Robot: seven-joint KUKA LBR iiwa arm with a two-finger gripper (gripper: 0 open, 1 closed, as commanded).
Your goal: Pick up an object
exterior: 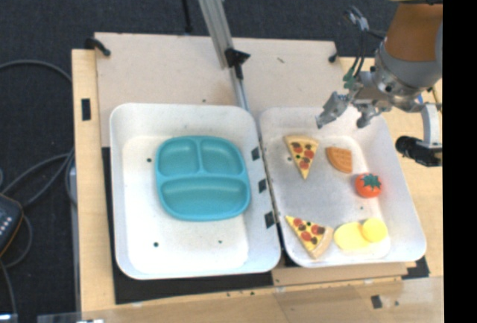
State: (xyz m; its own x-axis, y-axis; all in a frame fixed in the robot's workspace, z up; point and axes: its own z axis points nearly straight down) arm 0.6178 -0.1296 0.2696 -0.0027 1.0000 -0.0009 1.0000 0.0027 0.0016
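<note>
open two-finger claw (347,113) hanging empty over far edge of right white bin (402,217), small brown toast piece (340,159) just below, teal divided plate (202,177) left

Fixed overhead camera, slanted down, both bins (119,165)

Teal divided plate (202,178) in left bin (127,127)

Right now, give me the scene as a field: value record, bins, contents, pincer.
left bin: holds teal divided plate
right bin: two pizza slices, upper and lower; brown bread piece; tomato; yellow pieces
pincer: over right bin's far edge, fingers spread, nothing between them
nearest items to pincer: upper pizza slice, bread piece
task state: no object picked yet
</note>
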